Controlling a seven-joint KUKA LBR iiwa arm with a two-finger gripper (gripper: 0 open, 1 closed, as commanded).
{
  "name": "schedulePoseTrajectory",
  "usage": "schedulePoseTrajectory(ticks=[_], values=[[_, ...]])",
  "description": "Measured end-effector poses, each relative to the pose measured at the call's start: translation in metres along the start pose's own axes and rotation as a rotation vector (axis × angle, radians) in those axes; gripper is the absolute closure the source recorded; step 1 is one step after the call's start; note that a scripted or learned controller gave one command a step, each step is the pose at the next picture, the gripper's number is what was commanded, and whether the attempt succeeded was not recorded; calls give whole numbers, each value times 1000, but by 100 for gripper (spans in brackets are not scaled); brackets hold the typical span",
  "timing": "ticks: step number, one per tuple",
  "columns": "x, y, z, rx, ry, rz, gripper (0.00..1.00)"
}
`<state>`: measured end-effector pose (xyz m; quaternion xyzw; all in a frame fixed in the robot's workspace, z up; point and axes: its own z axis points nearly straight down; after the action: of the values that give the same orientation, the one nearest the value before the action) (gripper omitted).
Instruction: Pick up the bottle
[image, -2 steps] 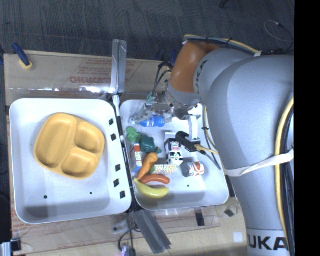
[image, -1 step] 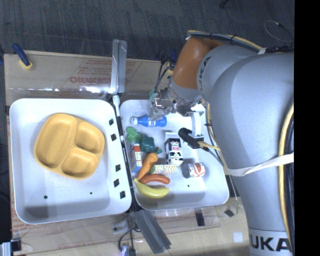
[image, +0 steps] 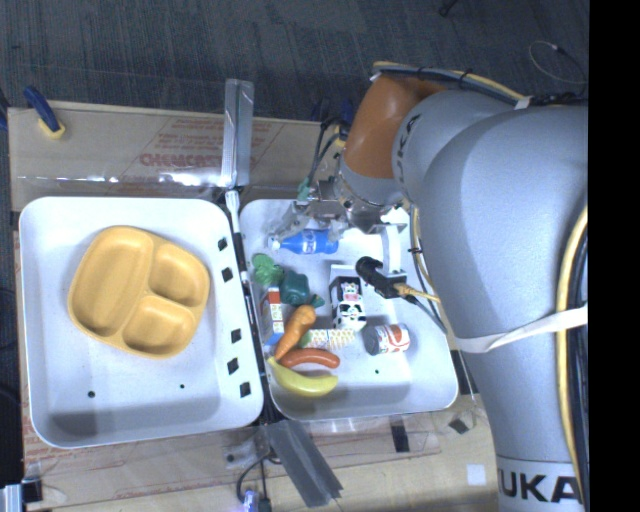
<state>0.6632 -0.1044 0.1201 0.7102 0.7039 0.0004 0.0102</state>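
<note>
The bottle (image: 308, 242) is small, blue and clear with a white cap. It lies on its side at the far end of the right bin (image: 432, 385), cap pointing left. My gripper (image: 320, 214) hangs directly over it, at or just above the bottle's upper side. The metal parts of the wrist hide the contact, so I cannot make out whether anything is gripped.
Nearer in the right bin lie green toy vegetables (image: 282, 280), a carrot (image: 297, 330), a red sausage (image: 312, 358), a banana (image: 305, 380), a small can (image: 386, 340) and a cow-patterned box (image: 348, 303). A yellow divided plate (image: 138, 290) sits in the left bin (image: 60, 400).
</note>
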Motion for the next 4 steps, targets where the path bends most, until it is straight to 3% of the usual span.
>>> schedulePoseTrajectory(ticks=[1,2,3,4], values=[[3,-31,29,22,13,72,0],[3,-31,22,28,14,68,100],[3,-31,22,28,14,68,0],[3,-32,14,34,14,65,100]])
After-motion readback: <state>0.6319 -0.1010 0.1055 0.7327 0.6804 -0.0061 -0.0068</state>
